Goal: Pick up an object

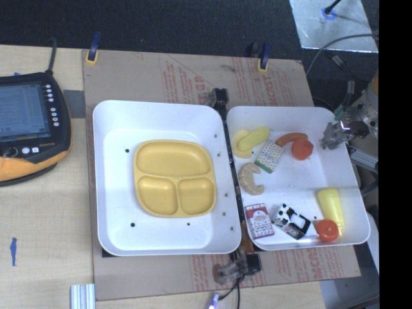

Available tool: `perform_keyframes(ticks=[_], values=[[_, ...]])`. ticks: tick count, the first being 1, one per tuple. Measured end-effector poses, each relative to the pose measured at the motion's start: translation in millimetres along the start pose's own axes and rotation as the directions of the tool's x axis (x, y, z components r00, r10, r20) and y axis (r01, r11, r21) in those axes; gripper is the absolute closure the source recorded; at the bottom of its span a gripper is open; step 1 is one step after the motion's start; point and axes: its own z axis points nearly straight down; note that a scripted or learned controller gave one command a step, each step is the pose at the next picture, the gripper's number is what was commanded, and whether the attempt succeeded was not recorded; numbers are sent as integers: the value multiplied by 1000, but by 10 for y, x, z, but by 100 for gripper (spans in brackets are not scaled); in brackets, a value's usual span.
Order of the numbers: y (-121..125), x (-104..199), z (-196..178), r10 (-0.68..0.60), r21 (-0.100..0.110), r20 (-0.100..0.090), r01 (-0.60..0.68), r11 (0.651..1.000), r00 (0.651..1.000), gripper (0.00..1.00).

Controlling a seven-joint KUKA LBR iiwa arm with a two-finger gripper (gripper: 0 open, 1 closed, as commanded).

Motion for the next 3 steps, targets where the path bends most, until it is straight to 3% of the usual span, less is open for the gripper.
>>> perform_keyframes(ticks=[1,2,3], values=[[-3,3,6,0,1,-1,0,1000,1000,0],[460,121,1053,-3,4,-1,3,1000,1000,0],[663,13,1040,-4,5,-3,4,1000,1000,0]])
